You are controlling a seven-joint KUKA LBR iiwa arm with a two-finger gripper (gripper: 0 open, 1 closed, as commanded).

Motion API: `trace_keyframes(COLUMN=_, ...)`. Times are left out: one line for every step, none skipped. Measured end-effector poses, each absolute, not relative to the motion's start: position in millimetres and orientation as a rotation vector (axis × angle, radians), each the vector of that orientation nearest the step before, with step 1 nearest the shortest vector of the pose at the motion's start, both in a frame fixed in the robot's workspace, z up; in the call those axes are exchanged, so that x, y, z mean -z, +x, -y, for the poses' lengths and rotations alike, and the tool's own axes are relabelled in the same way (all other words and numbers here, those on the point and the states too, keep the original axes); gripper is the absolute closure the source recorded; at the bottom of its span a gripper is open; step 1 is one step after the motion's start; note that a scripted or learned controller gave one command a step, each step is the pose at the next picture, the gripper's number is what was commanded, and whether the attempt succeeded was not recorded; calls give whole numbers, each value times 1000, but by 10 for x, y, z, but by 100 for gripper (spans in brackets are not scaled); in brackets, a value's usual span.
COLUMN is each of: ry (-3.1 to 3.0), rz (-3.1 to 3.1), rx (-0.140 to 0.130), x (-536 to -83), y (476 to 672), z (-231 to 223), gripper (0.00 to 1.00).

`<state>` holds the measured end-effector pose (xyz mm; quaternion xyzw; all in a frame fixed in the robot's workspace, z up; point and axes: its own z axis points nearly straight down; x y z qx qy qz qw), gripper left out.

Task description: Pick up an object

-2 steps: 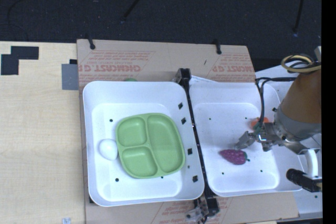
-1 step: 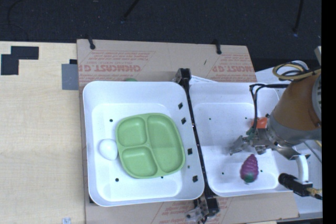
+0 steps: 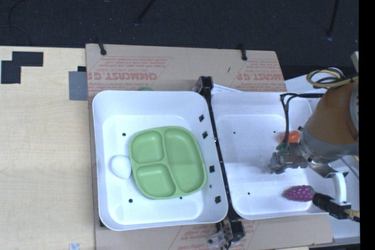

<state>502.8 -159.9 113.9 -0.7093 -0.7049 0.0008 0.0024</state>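
Jaws (image 3: 280,162) sit low in the right bin (image 3: 246,143), near its right-hand side, at the end of the grey arm (image 3: 331,126) with the orange band. From this slanted overhead view the tool reads as a small dark cluster against the white floor; cannot tell whether it is open or shut, and nothing is visibly caught in it. Just up and right of the tool, touching or nearly touching it, is a small orange object (image 3: 291,137), partly masked by the wrist, possibly a toy fruit, but it is too small and too hidden to be sure. Further out, toward the near right corner of the same bin, lies a purple grape bunch (image 3: 299,193), knobbly, lying flat, apart from the tool. It looks light and bumpy, probably awkward to pinch cleanly. Across the black divider (image 3: 214,155), the left bin (image 3: 111,108) holds a green divided plate (image 3: 167,162) with three compartments, lying flat near the middle, and a white egg-shaped object (image 3: 120,166) touching or just beside its left edge. Both bins rest on a cardboard sheet (image 3: 176,70) on the counter (image 3: 41,155). Task status, as judged: no object is seen lifted; the approach into the right bin looks made, with the orange object the likely target, and the grasp and lift remain unconfirmed.
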Motion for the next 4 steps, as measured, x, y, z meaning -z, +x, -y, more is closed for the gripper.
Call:
trace_keyframes(ry=-2226, rz=2220, rx=2, x=-1754, y=4994, z=1645, gripper=100)
trace_keyframes(ry=-2222, rz=2224, rx=2, x=-2279, y=5002, z=1652, gripper=100)
trace_keyframes(ry=-2221, rz=2224, rx=1, x=-2606, y=5009, z=1659, gripper=100)
trace_keyframes(ry=-2215, rz=2221, rx=-2, x=-2607, y=4896, z=1162, gripper=100)
